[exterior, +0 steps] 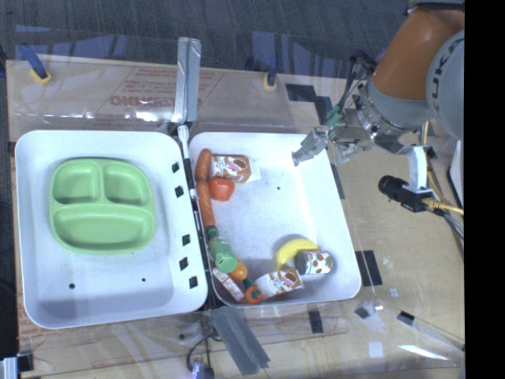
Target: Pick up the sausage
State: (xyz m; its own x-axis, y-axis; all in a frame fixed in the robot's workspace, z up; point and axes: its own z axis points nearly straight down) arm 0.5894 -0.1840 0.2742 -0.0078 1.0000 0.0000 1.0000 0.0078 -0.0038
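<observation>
The sausage (205,186) is lying along the right bin's (316,212) left wall. The gripper (309,150) is being held above the bin's upper right corner; whether its fingers are apart cannot be told.

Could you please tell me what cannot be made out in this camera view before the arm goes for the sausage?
- Hand: small and blurred over the right bin's far corner; its state is unreadable.
- Sausage: a tomato overlaps its middle, and it lies tight along the bin's left wall.
- Packets and can: labels too small to read.
- Arm: cut off at the right edge.
</observation>
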